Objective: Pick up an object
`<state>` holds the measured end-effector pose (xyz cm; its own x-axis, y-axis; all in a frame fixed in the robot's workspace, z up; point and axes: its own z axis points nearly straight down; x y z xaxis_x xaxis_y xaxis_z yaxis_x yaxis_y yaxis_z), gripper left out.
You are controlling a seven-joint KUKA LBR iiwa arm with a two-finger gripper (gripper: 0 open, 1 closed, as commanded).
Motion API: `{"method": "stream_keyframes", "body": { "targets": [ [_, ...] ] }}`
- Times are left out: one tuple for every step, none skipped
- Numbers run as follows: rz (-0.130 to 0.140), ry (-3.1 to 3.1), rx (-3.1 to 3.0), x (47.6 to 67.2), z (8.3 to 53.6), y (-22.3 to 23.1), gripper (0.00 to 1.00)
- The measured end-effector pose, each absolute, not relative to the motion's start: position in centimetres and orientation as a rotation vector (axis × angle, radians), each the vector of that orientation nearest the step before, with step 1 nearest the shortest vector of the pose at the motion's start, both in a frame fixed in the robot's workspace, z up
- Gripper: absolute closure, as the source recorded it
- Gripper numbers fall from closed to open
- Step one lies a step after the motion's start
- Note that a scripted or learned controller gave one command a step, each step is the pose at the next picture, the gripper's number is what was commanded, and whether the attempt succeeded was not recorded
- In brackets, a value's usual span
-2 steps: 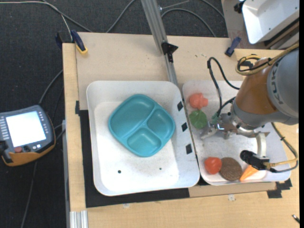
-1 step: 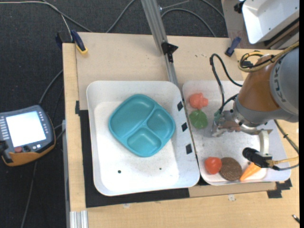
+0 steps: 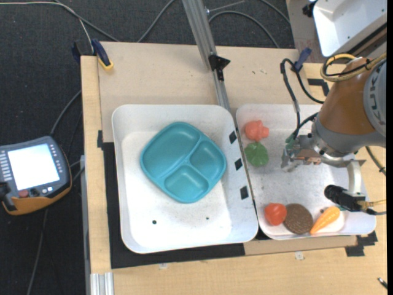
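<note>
Nothing is seen to be lifted yet, so the task is judged to be at its early stage: an approach over the right-hand shallow white bin (image 3: 368, 226), with the grasp and the lift left to be done. The grey arm with its orange band (image 3: 350, 106) is reached in from the right, and the two-finger gripper (image 3: 295, 157) is held above bare bin floor in the middle of that bin. Whether it is spread or closed cannot be told at this size; no object is seen in it.

The candidate objects are all found in the right bin. A small orange-red knobbly toy (image 3: 256, 129) and a round green ball-like piece (image 3: 256, 154) are placed near the bin's left wall, one just below the other in the view, to the left of the gripper and apart from it. Along the near edge a red tomato-like piece (image 3: 276, 213), a flat brown round patty (image 3: 298, 218) and an orange carrot-shaped piece (image 3: 326, 219) are set close together, the patty touching or nearly touching its neighbours.

Of these, only the carrot-shaped piece is given a clear long axis: it is laid on a slant, running from lower left to upper right in the view; which end is the tip cannot be made out. The others are roundish, with no marked direction.

In the left-hand white bin (image 3: 132, 226) a teal plastic divided plate (image 3: 183, 161) is laid flat
</note>
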<state>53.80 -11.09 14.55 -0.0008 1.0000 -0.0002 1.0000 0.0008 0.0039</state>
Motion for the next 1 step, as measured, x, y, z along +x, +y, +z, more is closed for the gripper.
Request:
{"method": "stream_keyframes", "body": {
  "targets": [
    [0.005, 2.220, 2.217, 54.03, 18.85, -11.00, 1.00]
  ]
}}
